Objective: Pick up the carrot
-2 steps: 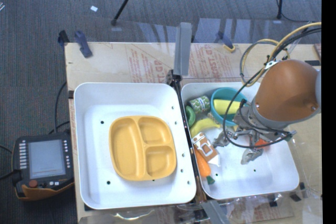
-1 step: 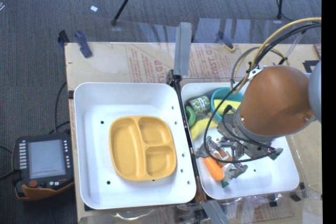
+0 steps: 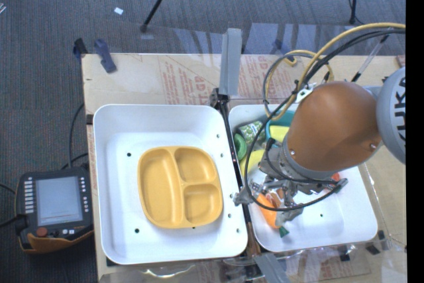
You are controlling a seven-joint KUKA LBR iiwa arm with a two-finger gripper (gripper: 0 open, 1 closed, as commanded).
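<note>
Camera view: "KU" lettering on arm [image 3: 397, 109] above carrot [image 3: 270, 212].

- You see glossy white plastic bins [image 3: 106, 142]; left of the gripper [image 3: 275, 199], a smooth matt yellow plastic tray [image 3: 179, 185].
- Beneath: bare printed cardboard [image 3: 165, 79].

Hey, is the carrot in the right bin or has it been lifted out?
In the bin. The carrot lies low inside the right bin, its green tip near the front wall, partly hidden under the gripper.
</note>
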